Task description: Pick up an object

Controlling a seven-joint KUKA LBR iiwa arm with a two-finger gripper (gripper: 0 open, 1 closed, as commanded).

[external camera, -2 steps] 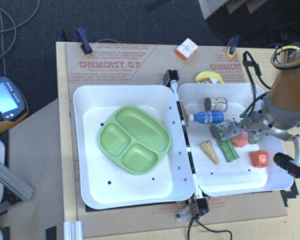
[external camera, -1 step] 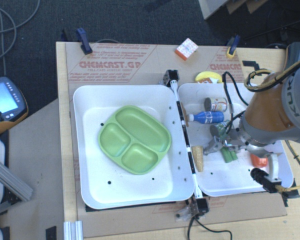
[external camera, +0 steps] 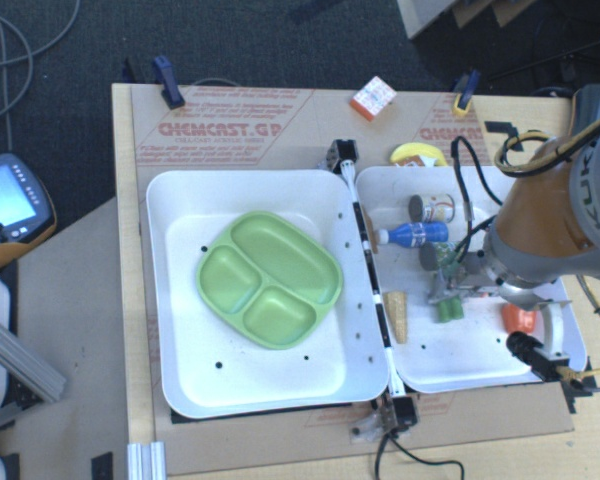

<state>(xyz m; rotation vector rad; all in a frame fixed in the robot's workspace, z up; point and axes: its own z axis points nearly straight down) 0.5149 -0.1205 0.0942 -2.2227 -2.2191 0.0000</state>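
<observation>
The right bin (external camera: 460, 368) holds several small things. A blue bottle (external camera: 415, 234) lies on its side near the divider, with a small grey-topped can (external camera: 432, 208) just behind it. A tan cone-shaped piece (external camera: 396, 315) lies by the left wall, and an orange piece (external camera: 520, 319) sits at the right, partly behind the arm. My gripper (external camera: 444, 286) is low in the middle of this bin, directly above a small green block (external camera: 450, 310) and beside a dark green piece (external camera: 427, 258). I see nothing lifted off the bin floor.
The left bin (external camera: 180, 358) holds a green divided plate (external camera: 270, 280). A yellow object (external camera: 417, 154) rests behind the right bin's back rim. An orange-and-white cube (external camera: 373, 97) sits on the bench board farther back. Blue clamps (external camera: 166, 80) hold the board's rear edge.
</observation>
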